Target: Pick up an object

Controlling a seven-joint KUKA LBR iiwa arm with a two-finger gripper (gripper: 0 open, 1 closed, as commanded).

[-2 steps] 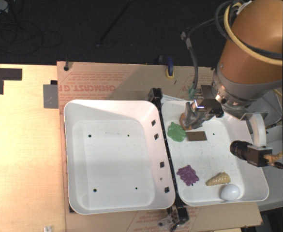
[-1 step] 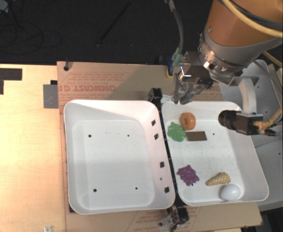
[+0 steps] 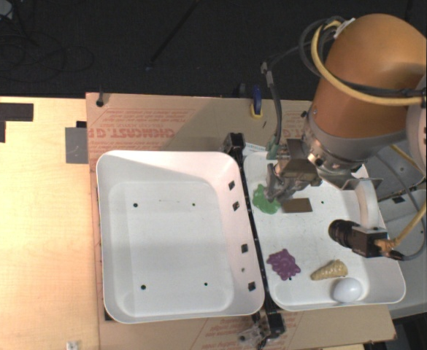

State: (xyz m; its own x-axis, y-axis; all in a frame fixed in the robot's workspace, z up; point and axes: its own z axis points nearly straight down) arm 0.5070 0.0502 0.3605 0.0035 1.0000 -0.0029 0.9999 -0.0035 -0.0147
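Gripper (image 3: 275, 189), finger state indiscernible, lowered at centre-right of frame over green object (image 3: 266, 201) in right bin (image 3: 388, 294), apparently for grasping.

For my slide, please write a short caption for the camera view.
KUKA arm's gripper lowered onto a green object in the right bin, near purple, tan and white items.

Green object (image 3: 266, 200) in right bin (image 3: 388, 286)
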